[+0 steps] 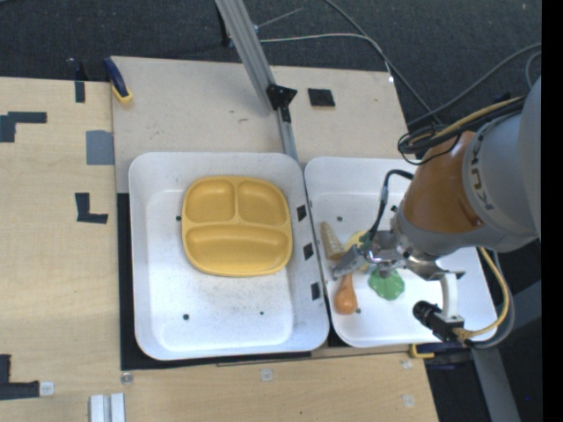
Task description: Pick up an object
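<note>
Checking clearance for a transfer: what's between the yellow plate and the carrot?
In the camera view, bare white floor of the left bin, then the two bins' adjoining rims with black clips, lie between the plate and the carrot.

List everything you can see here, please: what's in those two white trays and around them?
white bins: two, side by side on the bench
divided plate: one, yellow, left bin
carrot-like toy: one, orange, right bin, near its front left
green object: one, right bin, under the arm's wrist
tan cone-like piece: one, right bin, by its left wall
clamp: one, blue and yellow, bench's far left corner
arm: one, grey with orange band, over right bin
gripper: one, low in right bin
</note>
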### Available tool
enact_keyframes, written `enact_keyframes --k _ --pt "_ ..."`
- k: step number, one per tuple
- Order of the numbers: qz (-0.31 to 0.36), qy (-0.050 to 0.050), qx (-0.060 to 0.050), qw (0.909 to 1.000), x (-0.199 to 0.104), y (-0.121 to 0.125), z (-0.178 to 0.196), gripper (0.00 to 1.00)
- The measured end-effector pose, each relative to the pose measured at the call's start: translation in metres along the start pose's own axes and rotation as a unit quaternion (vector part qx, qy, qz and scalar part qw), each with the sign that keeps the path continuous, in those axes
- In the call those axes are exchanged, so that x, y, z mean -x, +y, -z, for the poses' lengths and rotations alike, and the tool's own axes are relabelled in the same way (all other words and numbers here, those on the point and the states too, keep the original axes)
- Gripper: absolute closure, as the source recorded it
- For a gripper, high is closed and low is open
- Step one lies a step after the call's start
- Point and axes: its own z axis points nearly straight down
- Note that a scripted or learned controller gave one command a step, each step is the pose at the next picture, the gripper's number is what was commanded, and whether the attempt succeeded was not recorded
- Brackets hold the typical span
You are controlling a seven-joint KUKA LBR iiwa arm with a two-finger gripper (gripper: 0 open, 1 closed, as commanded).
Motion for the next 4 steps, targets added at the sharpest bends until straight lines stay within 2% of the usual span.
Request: enact_keyframes --k 1,2,3,4 --pt "0.001 0.000 0.001 1.0000 -0.001 0.001 0.012 1.00" --pt "0.000 -0.001 0.006 1.0000 0.001 0.005 0.075 1.00" --pt "0.000 -0.001 0.004 1.0000 0.001 0.006 0.102 1.00" --pt "0.003 0.000 0.004 1.0000 -0.044 0.035 0.105 1.00"
